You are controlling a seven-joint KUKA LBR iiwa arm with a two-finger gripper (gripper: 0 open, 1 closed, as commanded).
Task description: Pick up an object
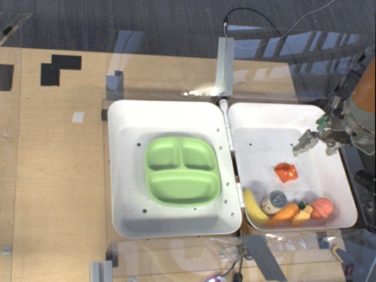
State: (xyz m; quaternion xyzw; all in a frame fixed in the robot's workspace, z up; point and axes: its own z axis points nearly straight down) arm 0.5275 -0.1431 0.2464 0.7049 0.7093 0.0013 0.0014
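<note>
lying below-left of the claw [318, 143], apart: orange-red block [286, 172]

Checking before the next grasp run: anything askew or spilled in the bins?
Nothing spilled. The green tray lies flat in the left bin; the toys crowd the right bin's near edge, with the red piece apart.

Fixed overhead camera, looking down at a slant on the desk [53, 175] from its near side. Both white bins fill mid-frame: left bin [126, 216] and right bin [258, 122] side by side. Dark floor lies beyond the far edge.
</note>
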